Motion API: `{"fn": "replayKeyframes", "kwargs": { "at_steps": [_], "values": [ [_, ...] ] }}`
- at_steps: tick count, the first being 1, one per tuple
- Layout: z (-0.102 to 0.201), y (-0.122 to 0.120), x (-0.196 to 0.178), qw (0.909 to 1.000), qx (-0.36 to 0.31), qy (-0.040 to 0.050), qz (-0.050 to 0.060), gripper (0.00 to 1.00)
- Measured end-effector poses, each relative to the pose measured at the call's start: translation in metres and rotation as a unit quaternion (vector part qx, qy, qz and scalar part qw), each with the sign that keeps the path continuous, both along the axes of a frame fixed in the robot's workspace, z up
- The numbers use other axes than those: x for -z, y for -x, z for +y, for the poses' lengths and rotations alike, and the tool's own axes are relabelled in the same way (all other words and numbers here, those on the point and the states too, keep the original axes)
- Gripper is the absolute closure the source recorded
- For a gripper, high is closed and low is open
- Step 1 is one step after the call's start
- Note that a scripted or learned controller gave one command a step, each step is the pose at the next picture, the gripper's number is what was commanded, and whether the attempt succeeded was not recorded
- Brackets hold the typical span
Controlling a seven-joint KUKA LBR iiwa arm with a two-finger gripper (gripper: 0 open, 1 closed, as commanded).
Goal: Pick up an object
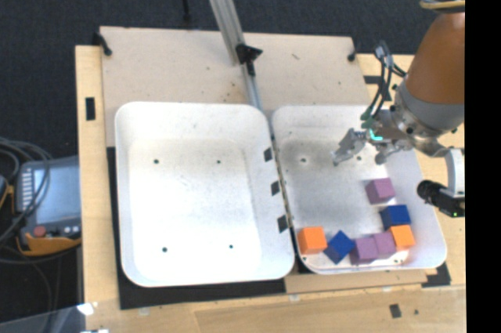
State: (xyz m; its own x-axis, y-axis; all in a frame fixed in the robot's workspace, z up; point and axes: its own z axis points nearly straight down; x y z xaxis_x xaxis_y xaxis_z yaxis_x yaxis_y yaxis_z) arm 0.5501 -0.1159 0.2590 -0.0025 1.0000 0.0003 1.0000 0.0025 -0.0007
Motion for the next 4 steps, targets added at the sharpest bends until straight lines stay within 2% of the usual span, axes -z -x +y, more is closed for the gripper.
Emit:
{"fn": "replayKeyframes", "kwargs": {
  "at_steps": [1,2,4],
  "values": [
    [0.000,0.000,0.000,1.0000,0.001,0.0002,-0.001,0.00],
    [0.007,-0.002,0.047,1.0000,0.004,0.0004,0.002,0.00],
    [-0.001,-0.005,0.161,1.0000,0.002,0.0008,0.001,0.00]
  ]
}}
